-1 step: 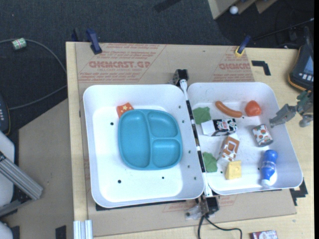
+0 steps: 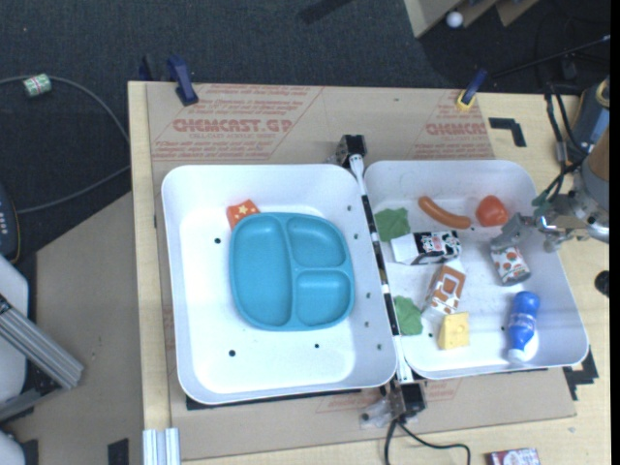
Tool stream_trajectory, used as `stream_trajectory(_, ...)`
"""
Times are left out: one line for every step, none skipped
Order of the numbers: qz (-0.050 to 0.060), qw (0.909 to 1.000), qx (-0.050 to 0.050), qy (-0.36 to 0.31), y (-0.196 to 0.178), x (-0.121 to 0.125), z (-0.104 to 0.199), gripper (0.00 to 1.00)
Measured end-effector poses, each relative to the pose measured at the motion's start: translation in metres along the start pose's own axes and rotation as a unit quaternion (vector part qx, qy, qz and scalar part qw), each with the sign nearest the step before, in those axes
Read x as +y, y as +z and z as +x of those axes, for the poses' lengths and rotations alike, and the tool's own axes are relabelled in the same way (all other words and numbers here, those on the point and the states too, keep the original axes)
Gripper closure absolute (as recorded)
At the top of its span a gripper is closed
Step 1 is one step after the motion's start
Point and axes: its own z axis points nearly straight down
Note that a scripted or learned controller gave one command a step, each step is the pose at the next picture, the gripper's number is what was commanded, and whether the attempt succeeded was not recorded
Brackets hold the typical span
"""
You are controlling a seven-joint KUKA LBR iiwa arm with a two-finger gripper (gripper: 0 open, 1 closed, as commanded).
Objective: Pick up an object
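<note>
End effector (image 2: 536, 223) just right of red ball (image 2: 491, 210), w/ gap.

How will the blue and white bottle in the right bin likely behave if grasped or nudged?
The blue and white bottle lies on its side, so its rounded body would probably roll if nudged. It looks like smooth plastic, likely light and somewhat slippery. It rests near the right bin wall, which may crowd a grasp.

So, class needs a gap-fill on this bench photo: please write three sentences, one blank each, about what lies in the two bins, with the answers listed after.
1. The blue divided plate lies in the ______ bin of the camera view.
2. The hot dog lies beside a red ______.
3. Near the front of the right bin, the blue bottle lies to the right of a yellow ______ block.

Missing words: left; tomato; cheese
</note>
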Motion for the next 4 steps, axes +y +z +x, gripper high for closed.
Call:
stream_trajectory(0.001, 1.0000, 0.003, -0.002, 0.075, 0.011, 0.008, 0.00)
stream_trajectory(0.002, 1.0000, 0.004, -0.001, 0.075, -0.076, 0.003, 0.00)
stream_trajectory(-0.002, 1.0000, -0.001, -0.001, 0.074, -0.013, 0.015, 0.00)
stream_trajectory(-0.003, 1.0000, -0.001, 0.000, 0.064, -0.013, 0.014, 1.00)
